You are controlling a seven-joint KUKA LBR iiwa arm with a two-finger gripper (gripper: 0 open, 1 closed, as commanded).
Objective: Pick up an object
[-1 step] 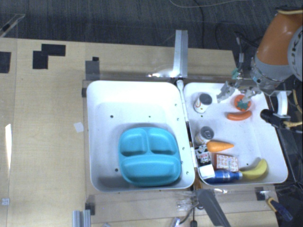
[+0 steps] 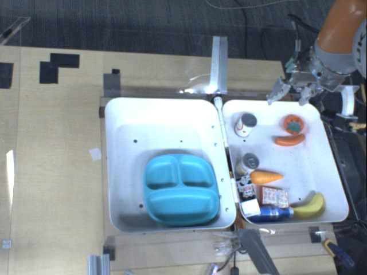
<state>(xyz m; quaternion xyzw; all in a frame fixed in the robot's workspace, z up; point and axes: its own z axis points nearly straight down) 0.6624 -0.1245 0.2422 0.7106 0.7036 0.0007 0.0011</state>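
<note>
My gripper point(image 2: 291, 94) hangs above the far edge of the right bin point(image 2: 321, 153), its two fingers spread open with nothing between them. Below it in that bin lie an orange-red round toy with a green centre point(image 2: 293, 125) and a small sausage-shaped orange piece point(image 2: 289, 141). A small grey-and-white cup-like item point(image 2: 246, 122) sits at the bin's far left. Nearer the front are a grey round piece point(image 2: 250, 162), a carrot point(image 2: 266, 177), a patterned red box point(image 2: 273, 197), a blue bottle point(image 2: 269, 213) and a banana point(image 2: 310, 206).
The left bin point(image 2: 132, 125) holds a blue divided tray point(image 2: 182, 188) in its near half. A metal post point(image 2: 219, 67) rises behind the wall between the bins. Cables lie on the dark floor behind the bench.
</note>
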